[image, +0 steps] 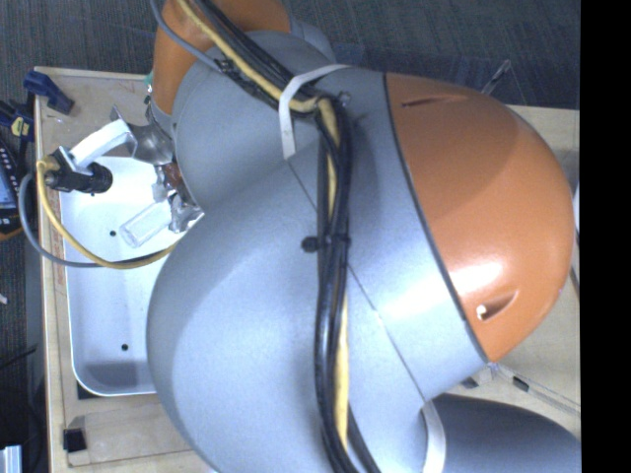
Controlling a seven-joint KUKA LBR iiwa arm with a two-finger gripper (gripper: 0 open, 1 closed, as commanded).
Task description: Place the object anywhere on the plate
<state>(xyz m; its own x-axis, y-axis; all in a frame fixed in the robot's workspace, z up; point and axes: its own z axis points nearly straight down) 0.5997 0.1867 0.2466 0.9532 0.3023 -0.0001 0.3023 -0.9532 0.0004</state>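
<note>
The grey, orange-banded arm [325, 264] hides much of the shallow white bin [104, 313]; its two-finger gripper [163, 190] hangs above the bin floor, grip state impossible to tell.

Place: a robotics lab or test cell, not a home or shop
Arm: a large grey industrial arm [296, 294] with an orange band [493, 215], filling most of the view
Cabling: black and yellow cables [330, 294] run along the arm, held by white ties [291, 106]
Bench: pale wooden bench [108, 437] carrying a shallow white bin [108, 304]
Floor: dark grey carpet [414, 8] beyond the bench, as in an office-style lab room
Clutter: blue clamps [44, 92] at the bench's left edge
</note>
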